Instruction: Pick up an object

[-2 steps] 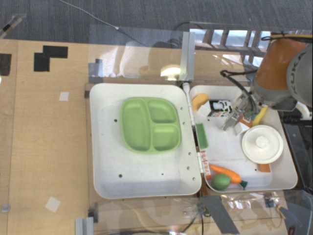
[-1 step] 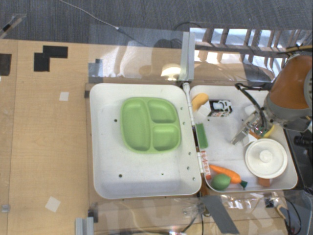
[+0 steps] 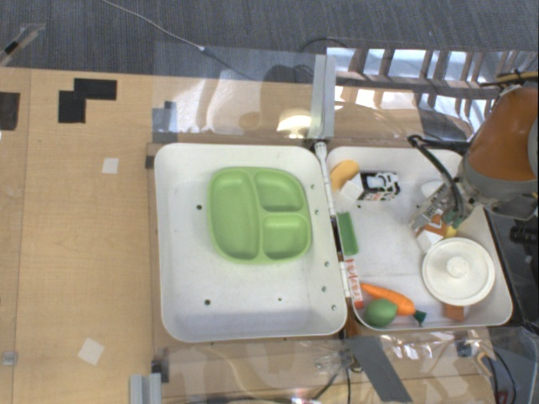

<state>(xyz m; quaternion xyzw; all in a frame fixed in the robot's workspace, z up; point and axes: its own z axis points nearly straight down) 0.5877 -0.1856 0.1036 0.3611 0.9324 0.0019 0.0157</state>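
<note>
My gripper (image 3: 434,215) hangs low over the right side of the right bin (image 3: 383,242), coming down from the grey and orange arm (image 3: 505,146) at the right edge. It sits just above and left of a white round bowl (image 3: 457,269). A small orange and white item (image 3: 431,225) lies directly under the gripper, partly hidden by it. Further left in this bin are a yellow banana-like piece (image 3: 344,173), a black and white toy (image 3: 378,186) and a green block (image 3: 347,233). An orange carrot (image 3: 389,295) and a green round fruit (image 3: 381,312) lie at the front.
The left bin (image 3: 194,301) holds a green divided plate (image 3: 258,215). A small orange piece (image 3: 455,312) rests below the bowl. A red and white strip (image 3: 352,279) lies along the divider between the bins. A clear panel and railing stand behind the bins.
</note>
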